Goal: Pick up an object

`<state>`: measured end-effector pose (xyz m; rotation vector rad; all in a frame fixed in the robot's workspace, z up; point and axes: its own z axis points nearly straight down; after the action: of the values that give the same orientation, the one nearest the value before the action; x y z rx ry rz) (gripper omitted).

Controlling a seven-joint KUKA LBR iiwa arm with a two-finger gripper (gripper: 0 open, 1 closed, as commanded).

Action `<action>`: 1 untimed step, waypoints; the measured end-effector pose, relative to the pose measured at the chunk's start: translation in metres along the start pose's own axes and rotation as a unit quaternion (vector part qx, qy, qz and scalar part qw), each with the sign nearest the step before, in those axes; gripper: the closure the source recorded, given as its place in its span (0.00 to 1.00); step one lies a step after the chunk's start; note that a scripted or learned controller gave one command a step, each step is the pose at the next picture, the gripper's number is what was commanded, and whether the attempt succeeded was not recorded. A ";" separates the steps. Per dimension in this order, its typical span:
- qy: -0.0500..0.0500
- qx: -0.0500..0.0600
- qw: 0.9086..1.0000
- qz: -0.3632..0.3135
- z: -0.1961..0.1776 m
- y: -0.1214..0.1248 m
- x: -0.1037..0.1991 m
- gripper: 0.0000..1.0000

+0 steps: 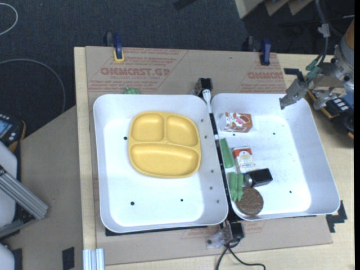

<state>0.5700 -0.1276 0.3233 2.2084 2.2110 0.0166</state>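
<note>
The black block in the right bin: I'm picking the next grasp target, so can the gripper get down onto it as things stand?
Probably yes. The black block lies uncovered in the right bin, though a small red-and-white packet and a brown disc crowd its left. The gripper sits by the bin's far right corner.

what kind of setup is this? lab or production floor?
Likely a robotics lab grasping rig: two white bins clamped on a cardboard-covered bench, a yellow divided plate and small packets as test objects, loose cables on dark carpet.
</note>
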 end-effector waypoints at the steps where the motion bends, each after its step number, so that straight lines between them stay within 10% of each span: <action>1: 0.001 0.001 1.000 0.000 -0.125 -0.055 0.003 0.00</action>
<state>0.5124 -0.1244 0.4469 2.2101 2.2125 0.0157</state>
